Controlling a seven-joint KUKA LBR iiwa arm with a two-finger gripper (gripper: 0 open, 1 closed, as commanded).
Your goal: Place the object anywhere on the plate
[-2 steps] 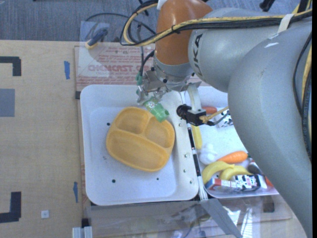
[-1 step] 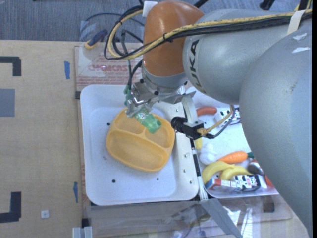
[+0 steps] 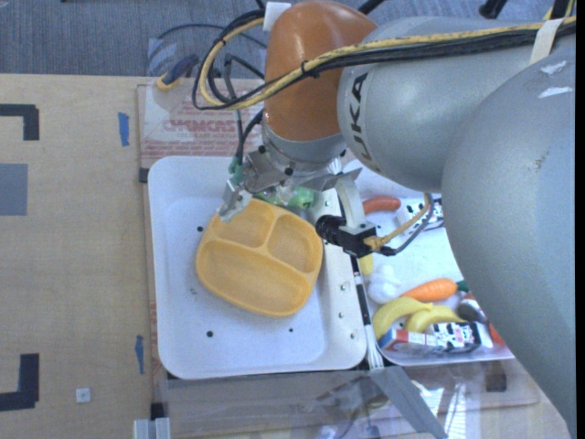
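Note:
A yellow plate with three compartments lies tilted in the left white bin. My gripper hangs over the plate's far left rim, under the orange band of the arm. Something green shows just below the wrist, at the plate's far edge; whether it is held is hidden by the arm. The plate's compartments look bare where I can see them.
The right bin holds a carrot, a banana, a red-orange piece, a white item and a printed packet. The arm's bulk covers much of that bin. Wooden bench lies to the left.

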